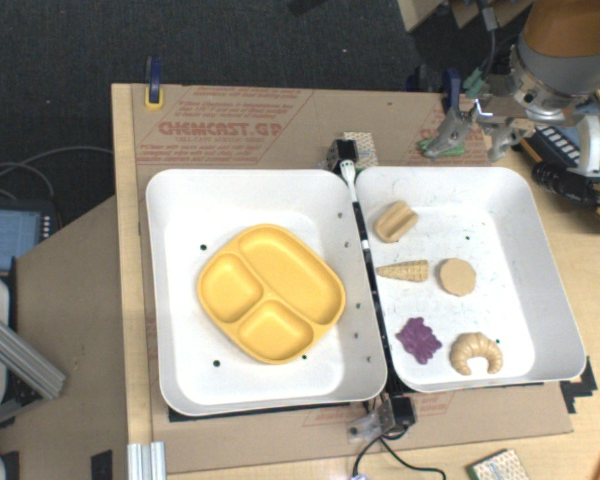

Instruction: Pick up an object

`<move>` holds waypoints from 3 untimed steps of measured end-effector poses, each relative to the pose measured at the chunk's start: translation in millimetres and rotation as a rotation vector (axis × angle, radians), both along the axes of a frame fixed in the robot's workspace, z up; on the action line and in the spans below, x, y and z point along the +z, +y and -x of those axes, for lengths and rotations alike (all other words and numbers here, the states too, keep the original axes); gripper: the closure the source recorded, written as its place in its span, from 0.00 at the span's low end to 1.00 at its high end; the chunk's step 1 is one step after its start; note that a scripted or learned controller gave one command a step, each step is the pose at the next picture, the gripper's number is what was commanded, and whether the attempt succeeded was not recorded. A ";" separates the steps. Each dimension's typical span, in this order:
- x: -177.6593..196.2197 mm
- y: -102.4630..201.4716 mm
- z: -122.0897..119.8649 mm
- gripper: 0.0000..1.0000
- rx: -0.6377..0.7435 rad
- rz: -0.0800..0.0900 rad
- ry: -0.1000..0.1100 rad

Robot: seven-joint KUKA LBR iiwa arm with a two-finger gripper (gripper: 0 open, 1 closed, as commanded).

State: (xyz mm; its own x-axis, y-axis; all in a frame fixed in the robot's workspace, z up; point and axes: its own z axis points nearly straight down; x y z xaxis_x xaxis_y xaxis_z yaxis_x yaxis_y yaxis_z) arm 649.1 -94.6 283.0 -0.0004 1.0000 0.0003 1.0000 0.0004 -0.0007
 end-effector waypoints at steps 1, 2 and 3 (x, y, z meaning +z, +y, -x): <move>-183.0 2.9 -14.1 0.00 0.001 -0.002 0.014; -200.0 -39.6 33.3 0.00 -0.005 0.000 0.007; -197.6 -1.8 -20.0 0.00 0.004 0.001 -0.006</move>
